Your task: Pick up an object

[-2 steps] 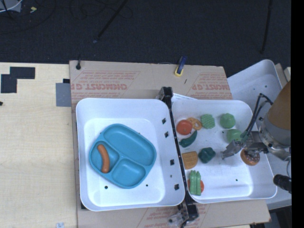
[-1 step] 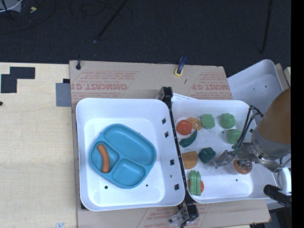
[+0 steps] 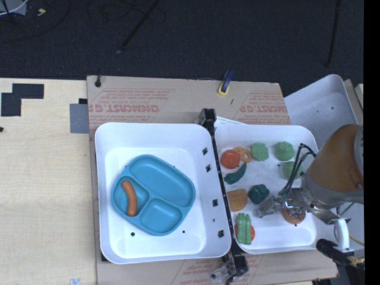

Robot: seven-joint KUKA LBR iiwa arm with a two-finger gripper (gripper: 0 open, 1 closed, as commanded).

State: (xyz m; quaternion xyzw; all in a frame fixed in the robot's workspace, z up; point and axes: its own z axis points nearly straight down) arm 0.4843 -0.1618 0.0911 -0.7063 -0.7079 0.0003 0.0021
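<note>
We see smooth, slightly glossy white plastic bins (image 3: 107, 159), a glossy blue plastic tray (image 3: 172, 186), matt brown cardboard (image 3: 148, 103) beneath, and a pale wood-look surface (image 3: 41, 183).

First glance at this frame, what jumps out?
The blue divided plate in the left bin, with an orange sausage lying in its left compartment. Next, the cluster of toy food in the right bin: a red tomato, green pieces, a tan slice. The grey arm leans in from the right, its gripper low over that bin's lower half.
</note>
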